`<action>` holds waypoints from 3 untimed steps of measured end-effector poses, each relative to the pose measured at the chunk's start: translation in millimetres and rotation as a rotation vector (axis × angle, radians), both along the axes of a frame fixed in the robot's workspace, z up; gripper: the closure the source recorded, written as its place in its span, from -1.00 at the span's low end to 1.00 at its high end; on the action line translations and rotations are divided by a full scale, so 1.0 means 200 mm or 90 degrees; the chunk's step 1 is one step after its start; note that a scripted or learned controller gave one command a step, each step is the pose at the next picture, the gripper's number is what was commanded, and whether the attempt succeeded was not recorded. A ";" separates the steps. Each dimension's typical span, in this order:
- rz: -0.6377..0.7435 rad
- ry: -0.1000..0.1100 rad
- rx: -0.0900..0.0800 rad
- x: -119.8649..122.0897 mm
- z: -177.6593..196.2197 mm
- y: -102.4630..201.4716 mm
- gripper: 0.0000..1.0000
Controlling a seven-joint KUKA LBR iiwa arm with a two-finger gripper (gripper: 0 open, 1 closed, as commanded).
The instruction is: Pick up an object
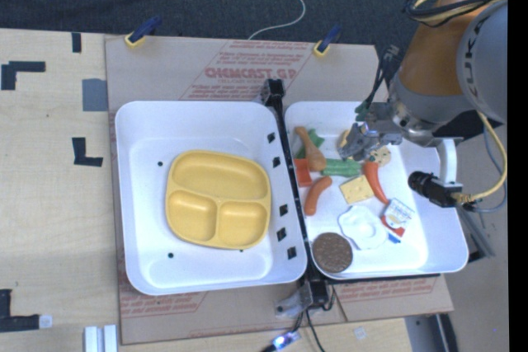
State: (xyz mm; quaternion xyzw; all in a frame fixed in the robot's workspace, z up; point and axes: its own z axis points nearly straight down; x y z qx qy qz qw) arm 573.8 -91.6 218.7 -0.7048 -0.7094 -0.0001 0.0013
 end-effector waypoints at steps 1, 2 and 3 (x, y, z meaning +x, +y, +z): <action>-0.001 0.002 -0.001 -0.10 -0.04 0.25 1.00; -0.001 0.000 -0.001 -0.10 0.00 0.41 1.00; -0.003 0.000 -0.001 -0.09 0.00 0.39 1.00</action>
